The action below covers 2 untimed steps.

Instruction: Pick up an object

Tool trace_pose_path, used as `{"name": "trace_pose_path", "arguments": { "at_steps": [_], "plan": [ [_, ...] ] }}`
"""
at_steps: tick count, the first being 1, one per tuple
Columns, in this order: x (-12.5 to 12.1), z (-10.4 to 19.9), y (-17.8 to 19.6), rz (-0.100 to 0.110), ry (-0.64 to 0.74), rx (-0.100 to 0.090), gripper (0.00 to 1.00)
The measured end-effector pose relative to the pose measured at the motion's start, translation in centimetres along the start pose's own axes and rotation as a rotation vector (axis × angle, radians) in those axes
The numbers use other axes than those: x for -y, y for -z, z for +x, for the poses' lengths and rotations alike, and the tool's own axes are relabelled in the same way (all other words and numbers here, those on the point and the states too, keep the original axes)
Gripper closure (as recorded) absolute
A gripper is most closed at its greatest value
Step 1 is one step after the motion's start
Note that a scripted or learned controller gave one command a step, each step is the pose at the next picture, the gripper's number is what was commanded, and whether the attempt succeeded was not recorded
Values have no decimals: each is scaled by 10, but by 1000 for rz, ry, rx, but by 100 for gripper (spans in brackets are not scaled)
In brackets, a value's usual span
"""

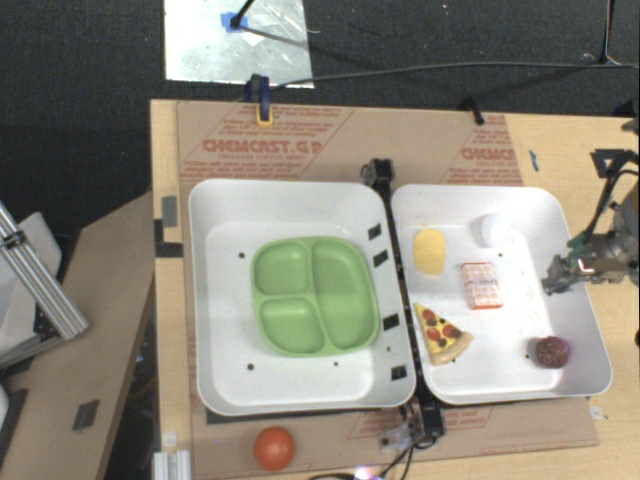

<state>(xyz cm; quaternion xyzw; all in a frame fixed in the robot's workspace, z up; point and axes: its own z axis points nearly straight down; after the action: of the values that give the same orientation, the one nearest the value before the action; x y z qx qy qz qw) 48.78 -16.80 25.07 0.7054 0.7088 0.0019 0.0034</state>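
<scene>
my fingers [558, 276] hang over the right edge of the right-hand shallow white bin [520, 204], and i cannot tell whether they are spread or closed. nearest to me, i judge, is the small dark purple round fruit [551, 351], lying near the bin's front right corner, just toward the front edge from where i am. the small red-and-white carton [482, 285] lies toward the bin's middle, its long axis running back to front.
</scene>
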Motion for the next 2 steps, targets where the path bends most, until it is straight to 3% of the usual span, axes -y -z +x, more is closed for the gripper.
{"name": "trace_pose_path", "arguments": {
  "at_steps": [2],
  "plan": [
    [-6,103,-2,5,4,-3,100]
  ]
}}
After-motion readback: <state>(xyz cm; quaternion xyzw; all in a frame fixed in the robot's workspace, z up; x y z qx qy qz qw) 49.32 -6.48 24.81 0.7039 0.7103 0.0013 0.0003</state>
